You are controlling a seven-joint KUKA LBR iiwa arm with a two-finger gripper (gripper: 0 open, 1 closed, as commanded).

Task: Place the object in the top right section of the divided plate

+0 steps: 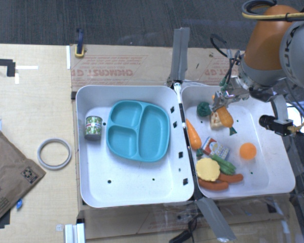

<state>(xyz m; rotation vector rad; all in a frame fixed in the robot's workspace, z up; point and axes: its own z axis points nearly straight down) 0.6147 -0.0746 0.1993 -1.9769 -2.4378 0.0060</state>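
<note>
Teal divided plate (138,131) sits mid-frame in the left white bin (137,191), three sections, all bare; its upper-right section is the long one nearest the bin divider. Open floor all round the plate: wide strip below it toward the bin's bottom edge, narrower strip above, small green-labelled cup (93,126) just beside its left rim. Right white bin (273,178) is crowded along its left and lower side: orange carrot (193,134) lying against the left wall, small red-and-white packet (215,148), green pod (224,164), yellow ridged piece (208,169), red sausage (219,181), orange ball (248,151) standing apart toward the right. Upper part of that bin holds a dark green broccoli-like piece (203,108) and, just right of it, a tan-orange object (222,118) with a pale lower part and a green bit at its lower right. Gripper (224,98) is directly over that object, fingertips touching or nearly touching its top; fingers look close together but I cannot tell whether they grip it or how far apart they are. Grey-orange arm (271,34) fills the upper right corner. Cardboard (124,65) behind the bins carries mirrored red print reading roughly "CHEMCAT"; brown box (7,173) at lower left shows "BOX". Tape ring (54,153) lies left of the bins.
</note>
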